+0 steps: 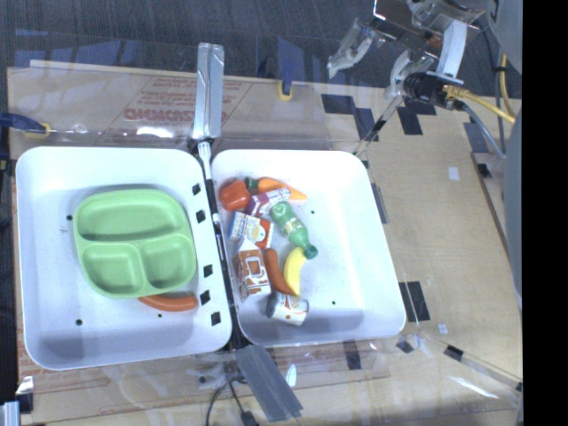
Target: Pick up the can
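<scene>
The right bin [377, 238] holds a pile of toy food along its left side. At the pile's near end lies a small white and orange container [288, 308] on its side; it looks like the can. A dark maroon cylinder [264, 204] lies higher in the pile and could also be a can. My gripper [373, 65] hangs high above the bench beyond the right bin's far right corner, well away from the pile. It is open, with its fingers [344, 57] spread and nothing between them.
Around the cans lie a red tomato [232, 193], a carrot [277, 187], a green bottle [293, 224], a banana [296, 265] and orange cartons [253, 273]. The left bin [35, 238] holds a green divided plate [133, 242] and a sausage [169, 302].
</scene>
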Robot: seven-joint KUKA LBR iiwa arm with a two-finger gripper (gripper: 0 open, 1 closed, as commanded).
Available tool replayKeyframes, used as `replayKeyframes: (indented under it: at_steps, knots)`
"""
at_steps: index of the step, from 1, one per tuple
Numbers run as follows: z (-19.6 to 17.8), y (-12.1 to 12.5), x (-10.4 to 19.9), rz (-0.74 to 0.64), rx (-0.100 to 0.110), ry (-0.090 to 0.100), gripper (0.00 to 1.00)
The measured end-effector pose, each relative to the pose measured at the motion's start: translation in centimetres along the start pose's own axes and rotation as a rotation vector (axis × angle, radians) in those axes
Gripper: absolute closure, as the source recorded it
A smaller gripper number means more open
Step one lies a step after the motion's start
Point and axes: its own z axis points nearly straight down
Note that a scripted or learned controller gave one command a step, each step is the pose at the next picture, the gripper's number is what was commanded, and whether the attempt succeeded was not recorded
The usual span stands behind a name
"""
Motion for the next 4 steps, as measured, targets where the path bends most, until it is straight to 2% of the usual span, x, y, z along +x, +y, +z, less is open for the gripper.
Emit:
replayKeyframes:
  at_steps: [1, 2, 3, 4]
  knots:
    - [-0.9, 0.0, 0.3, -0.011, 0.002, -0.001, 1.00]
    - [-0.9, 0.0, 0.3, -0.011, 0.002, -0.001, 0.00]
    - [0.0, 1.3, -3.3, 0.196, 0.005, -0.001, 0.00]
    - [0.1, -1.8, 4.3, 0.343, 0.008, -0.003, 0.00]
